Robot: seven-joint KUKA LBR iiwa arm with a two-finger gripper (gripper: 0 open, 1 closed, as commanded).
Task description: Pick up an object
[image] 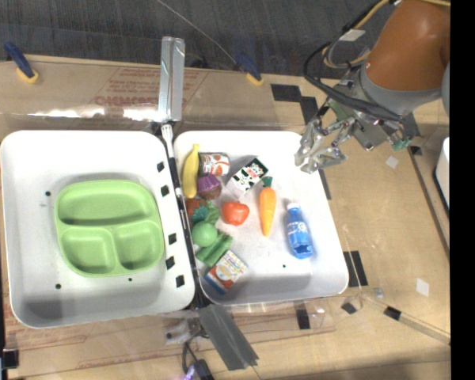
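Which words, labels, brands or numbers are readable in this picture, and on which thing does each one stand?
None can be read.
Cardboard sheet behind the bins: faint red print, too blurred.
Small can: red label, too small.
Black and white carton: pattern, no legible letters.
Blue bottle: label too small.
Small box at the front of the right bin: colourful print, too blurred.

Bare floor lies right of the blue bottle (298,230); toys crowd the right bin's (332,244) left side.

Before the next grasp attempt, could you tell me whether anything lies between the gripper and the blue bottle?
Nothing visible does. The gripper hangs over the right bin's upper right corner; only bare white floor separates it from the blue bottle.
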